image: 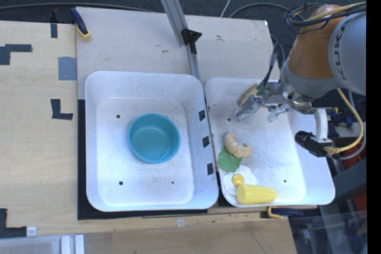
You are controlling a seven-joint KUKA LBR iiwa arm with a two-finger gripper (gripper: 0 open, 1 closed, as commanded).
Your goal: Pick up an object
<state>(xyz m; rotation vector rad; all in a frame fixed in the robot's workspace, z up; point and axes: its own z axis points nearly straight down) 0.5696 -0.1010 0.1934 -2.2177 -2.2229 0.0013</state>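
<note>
My gripper (257, 106) hangs over the upper middle of the right bin (309, 187), its fingers spread open with nothing between them. Below it and a little left lies a tan curled piece (236, 146), like a croissant, resting against a green leaf-shaped piece (227, 160). Nearer the front edge of that bin sit a small yellow ball (237, 179) on a white disc (244, 178) and a yellow cylinder (256, 193) lying on its side. A blue bowl (154, 138) stands upright in the middle of the left bin (101, 187).
A grey metal pole (172, 3) slants down from the top to the divide between the bins. Cables loop behind the right bin. A black fitting (309, 143) on the arm hangs over the right bin's right side. Wooden bench surface lies to the left.
</note>
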